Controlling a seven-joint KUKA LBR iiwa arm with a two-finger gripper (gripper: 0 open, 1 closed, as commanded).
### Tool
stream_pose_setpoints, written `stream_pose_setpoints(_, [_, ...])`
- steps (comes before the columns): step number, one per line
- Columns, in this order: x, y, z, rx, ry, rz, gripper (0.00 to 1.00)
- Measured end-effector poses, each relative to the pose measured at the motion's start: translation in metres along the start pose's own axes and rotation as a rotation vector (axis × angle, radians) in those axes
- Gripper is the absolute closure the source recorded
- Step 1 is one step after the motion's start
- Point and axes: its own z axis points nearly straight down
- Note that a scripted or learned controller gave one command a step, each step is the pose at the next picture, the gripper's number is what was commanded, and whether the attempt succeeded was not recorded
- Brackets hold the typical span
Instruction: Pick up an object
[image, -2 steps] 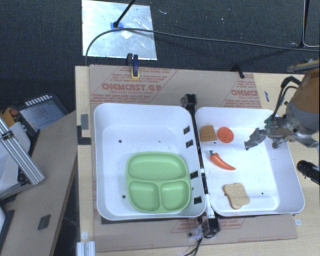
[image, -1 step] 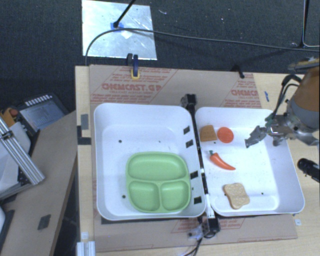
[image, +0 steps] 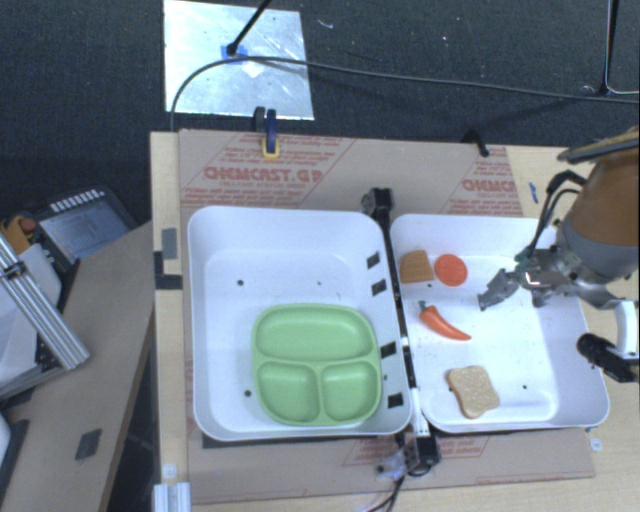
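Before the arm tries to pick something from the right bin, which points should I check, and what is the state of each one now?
1. Gripper is over the right bin: ok.
2. Nothing is between the fingers: ok, they look bare.
3. Fingers open enough for a grasp: cannot tell.
4. Nearest target, the chili, lies apart from the other items: ok.
5. Tomato has room around it: not ok, it touches the cracker.
6. Bread is away from the bin's wall: ok, though it is the farthest from the gripper.
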Motion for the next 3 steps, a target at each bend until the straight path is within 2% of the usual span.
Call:
stream_pose_setpoints(2, [0.007, 0.003, 0.094, -0.006, -0.001, 0.001, 0.0])
stream_pose_setpoints(3, [0.007, 0.004, 0.081, -0.01, -0.004, 0.0, 1.0])
